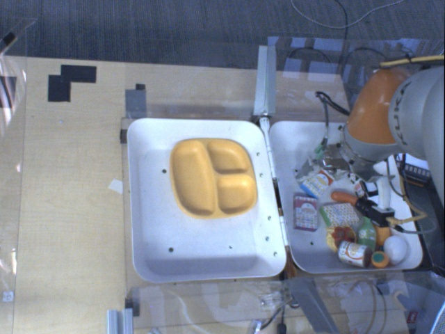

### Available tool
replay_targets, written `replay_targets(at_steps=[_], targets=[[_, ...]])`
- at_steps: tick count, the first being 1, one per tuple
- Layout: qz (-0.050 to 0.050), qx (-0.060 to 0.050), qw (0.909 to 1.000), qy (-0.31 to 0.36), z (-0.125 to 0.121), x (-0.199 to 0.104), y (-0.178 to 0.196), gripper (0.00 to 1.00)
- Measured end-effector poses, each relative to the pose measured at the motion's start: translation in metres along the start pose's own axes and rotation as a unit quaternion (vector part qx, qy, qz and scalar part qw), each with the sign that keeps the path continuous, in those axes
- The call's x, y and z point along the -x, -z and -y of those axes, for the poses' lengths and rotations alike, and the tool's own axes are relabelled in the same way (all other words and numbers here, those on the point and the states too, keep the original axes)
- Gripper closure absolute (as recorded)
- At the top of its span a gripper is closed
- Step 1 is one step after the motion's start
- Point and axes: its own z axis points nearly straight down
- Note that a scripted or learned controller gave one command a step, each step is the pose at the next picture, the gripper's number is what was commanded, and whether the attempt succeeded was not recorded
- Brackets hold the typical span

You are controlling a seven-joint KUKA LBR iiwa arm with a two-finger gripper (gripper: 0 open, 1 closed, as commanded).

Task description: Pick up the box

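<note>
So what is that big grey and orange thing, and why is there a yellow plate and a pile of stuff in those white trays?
That grey and orange thing is a robot arm. It reaches in from the right, and a camera looks down on the bench from above. At the arm's end is a gripper with two fingers, low over the right bin. I cannot tell if it is open or shut. That bin holds small groceries: a little box with a dark red edge, a can, a white ball and some packets. The left bin holds a yellow tray with compartments. The robot's job is to pick up the box.
</note>
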Motion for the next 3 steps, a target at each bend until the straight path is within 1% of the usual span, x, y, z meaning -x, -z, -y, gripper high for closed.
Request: replay_targets(at_steps=[1,2,3], targets=[[0.0,0.0,0.9985,0.055,-0.05,0.008,-0.001,0.0],[0.0,0.0,0.9979,0.065,0.0,-0.009,0.0,0.0],[0.0,0.003,0.9978,0.066,-0.002,-0.009,0.01,1.0]])
